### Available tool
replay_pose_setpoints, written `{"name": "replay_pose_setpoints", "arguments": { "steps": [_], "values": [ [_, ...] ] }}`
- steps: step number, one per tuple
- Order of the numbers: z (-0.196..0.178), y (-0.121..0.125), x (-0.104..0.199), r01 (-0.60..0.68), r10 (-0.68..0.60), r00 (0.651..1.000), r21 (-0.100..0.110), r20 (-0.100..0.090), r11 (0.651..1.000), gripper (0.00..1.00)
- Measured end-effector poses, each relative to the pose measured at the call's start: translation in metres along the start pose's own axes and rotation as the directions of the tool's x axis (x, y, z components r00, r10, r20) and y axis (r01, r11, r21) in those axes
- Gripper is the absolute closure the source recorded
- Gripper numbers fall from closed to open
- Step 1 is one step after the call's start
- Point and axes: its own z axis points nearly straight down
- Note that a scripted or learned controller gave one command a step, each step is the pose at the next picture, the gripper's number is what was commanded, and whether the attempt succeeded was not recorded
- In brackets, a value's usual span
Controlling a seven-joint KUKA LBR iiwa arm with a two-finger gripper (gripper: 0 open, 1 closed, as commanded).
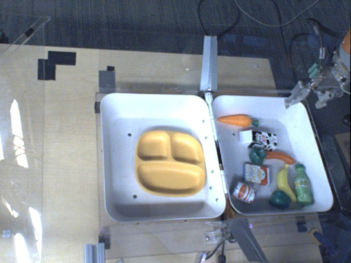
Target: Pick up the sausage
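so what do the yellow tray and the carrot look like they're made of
The yellow tray looks like moulded plastic with a smooth, slightly glossy finish: rounded compartment edges and soft highlights. The carrot looks like toy plastic or rubber: uniform orange, smooth surface and a green tip, though the finish is hard to tell at this size. Both sit in white bins that look like matte plastic.

A pale wooden bench (pixel 66 147) meets dark blue carpet (pixel 109 15) along its far edge. Black cables (pixel 219 7) loop over the carpet, and glare streaks the bench's left edge.
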Motion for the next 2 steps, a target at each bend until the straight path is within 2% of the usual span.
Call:
{"name": "replay_pose_setpoints", "arguments": {
  "steps": [1, 2],
  "values": [
    [0.138, -0.048, -0.020, 0.042, -0.042, 0.999, 0.001, 0.000, 0.999, 0.00],
    [0.192, -0.095, -0.022, 0.117, -0.117, 0.993, -0.006, 0.000, 0.993, 0.00]
  ]
}}
